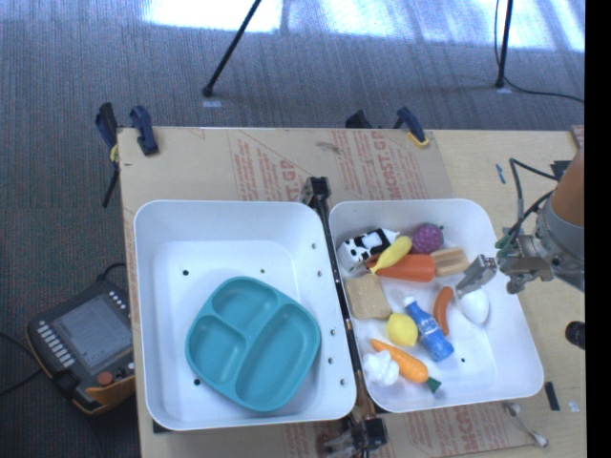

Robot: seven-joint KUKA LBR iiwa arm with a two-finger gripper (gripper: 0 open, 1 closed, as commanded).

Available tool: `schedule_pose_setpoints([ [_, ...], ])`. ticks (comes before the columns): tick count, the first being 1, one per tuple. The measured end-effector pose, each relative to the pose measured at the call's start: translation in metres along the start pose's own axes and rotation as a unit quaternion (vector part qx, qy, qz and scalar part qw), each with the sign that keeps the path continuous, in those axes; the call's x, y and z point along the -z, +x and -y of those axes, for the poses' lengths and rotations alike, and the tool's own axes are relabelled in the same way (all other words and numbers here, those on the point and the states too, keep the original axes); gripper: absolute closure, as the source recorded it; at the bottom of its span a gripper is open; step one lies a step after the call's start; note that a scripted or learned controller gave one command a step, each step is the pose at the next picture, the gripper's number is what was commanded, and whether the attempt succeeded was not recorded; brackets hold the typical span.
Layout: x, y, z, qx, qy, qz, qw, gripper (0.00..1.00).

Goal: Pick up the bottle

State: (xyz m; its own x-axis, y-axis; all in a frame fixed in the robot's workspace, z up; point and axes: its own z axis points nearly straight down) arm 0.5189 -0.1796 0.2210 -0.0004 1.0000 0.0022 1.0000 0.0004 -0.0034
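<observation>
The bottle (430,331) is small and blue with a white cap and a red-and-white label. It lies flat in the middle of the right bin (520,365), cap pointing to the back left, between a yellow lemon (402,329) and a red sausage (443,308). My gripper (474,278) hangs over the right side of that bin, just above a white egg (474,306). It is to the right of the bottle and behind it, apart from it, and holds nothing that I can see.
Around the bottle lie a carrot (406,361), a cracker (368,297), an orange pepper (409,268), a banana (392,253), a cow toy (363,246), a purple ball (427,237) and a wooden block (449,260). The left bin (158,232) holds a teal divided plate (253,343).
</observation>
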Motion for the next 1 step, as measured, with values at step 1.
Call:
schedule_pose_setpoints([
  [1,-0.1271,0.0368,0.017,-0.019,0.002,-0.001,0.9998,0.0],
])
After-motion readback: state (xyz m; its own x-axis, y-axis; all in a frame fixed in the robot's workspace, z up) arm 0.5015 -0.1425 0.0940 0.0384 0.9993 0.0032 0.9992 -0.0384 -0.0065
